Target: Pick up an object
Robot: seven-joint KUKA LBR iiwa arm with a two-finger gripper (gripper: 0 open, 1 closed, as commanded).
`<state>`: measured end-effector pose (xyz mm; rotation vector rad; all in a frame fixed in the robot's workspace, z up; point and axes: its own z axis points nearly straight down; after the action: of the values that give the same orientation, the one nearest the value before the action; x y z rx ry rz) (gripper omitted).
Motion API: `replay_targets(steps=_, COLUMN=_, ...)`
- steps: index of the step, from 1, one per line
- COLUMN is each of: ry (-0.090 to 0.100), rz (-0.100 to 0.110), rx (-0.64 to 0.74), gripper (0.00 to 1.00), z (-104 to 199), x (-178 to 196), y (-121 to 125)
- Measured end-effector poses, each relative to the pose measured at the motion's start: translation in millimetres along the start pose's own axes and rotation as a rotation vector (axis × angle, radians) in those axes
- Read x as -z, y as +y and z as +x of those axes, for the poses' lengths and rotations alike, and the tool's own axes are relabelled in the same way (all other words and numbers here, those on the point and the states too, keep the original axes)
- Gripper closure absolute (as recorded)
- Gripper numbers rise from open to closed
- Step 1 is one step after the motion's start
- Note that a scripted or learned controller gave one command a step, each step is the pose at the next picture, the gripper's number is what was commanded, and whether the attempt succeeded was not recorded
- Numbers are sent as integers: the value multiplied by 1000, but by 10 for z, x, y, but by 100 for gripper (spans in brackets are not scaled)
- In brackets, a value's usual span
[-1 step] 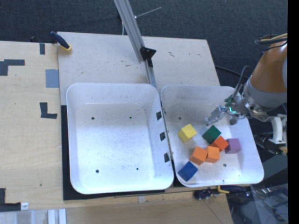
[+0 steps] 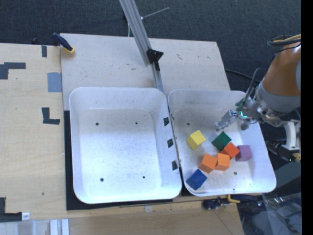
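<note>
1. Your gripper point(image 2: 229, 123) hangs over the right bin point(image 2: 259, 180), jaws parted, holding nothing.
2. Green cube point(image 2: 221, 141) sits just below it, touching the orange block point(image 2: 230, 150).
3. Likely light, rigid, flat-sided: pinch two opposite free faces, clear of its neighbour.

- Arm: the grey KUKA arm point(image 2: 279, 94) enters from the right edge of the camera view, its orange band uppermost and the grey wrist section below it.
- Wrist: angled down and toward the left, with cables running along its upper side.
- Gripper: the two-finger metal gripper point(image 2: 226, 123) points down-left; a small green light shows at its base.
- Finger state: not discernible at this resolution.
</note>
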<state>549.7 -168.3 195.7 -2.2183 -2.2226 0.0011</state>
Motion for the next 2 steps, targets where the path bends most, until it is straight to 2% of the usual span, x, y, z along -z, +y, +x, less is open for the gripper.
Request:
replay_targets(steps=1, ry=0, rz=6, rx=0, gripper=0, z=69, x=-627, y=10)
replay_targets(steps=2, ry=-3, rz=-1, rx=-1, gripper=0, z=69, x=-1051, y=9)
